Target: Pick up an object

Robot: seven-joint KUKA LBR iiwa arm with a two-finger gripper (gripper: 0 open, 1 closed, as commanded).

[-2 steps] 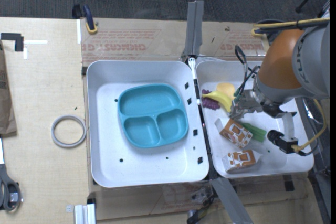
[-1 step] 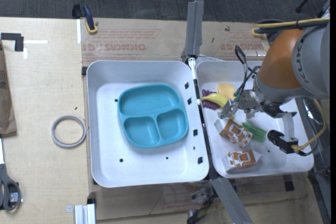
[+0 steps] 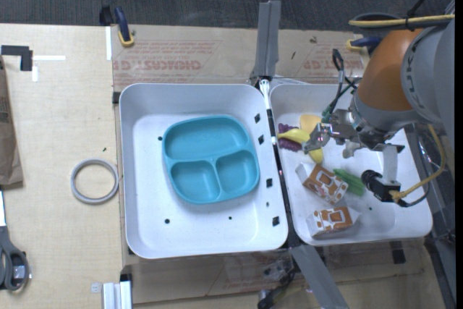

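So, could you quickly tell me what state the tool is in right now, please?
Tool: low over the right bin, by the yellow piece; whether it is open, closed or holding anything cannot be told.

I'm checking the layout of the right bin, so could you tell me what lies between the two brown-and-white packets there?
In the camera view, only bare white bin floor separates the upper packet from the lower packet; nothing sits in that short gap.

A blue plate (image 3: 211, 159) with three parts sits in the left bin (image 3: 137, 177). A ring of tape (image 3: 95, 180) lies on the bench (image 3: 58, 119), left of that bin.
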